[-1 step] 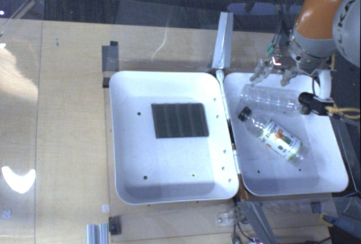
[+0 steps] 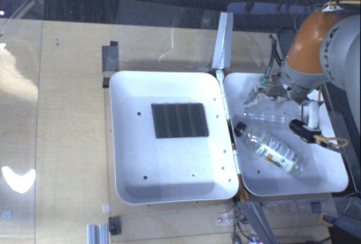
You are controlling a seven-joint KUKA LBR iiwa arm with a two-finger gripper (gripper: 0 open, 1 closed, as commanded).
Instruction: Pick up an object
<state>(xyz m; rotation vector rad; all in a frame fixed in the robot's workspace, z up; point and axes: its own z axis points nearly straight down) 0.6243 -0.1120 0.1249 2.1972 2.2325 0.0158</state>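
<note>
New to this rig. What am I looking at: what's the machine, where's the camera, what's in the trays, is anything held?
The machine is one robot arm, grey with an orange band, reaching in from the right. The single camera is fixed above the bench and looks down at a slant on two shallow white bins side by side. The gripper is over the far part of the right bin. The left bin holds a flat dark ribbed rectangle. The right bin holds a clear plastic bottle on its side, black cap toward the left bin, and another clear plastic piece close by the gripper, hard to make out. Whether anything is held cannot be told.
</note>
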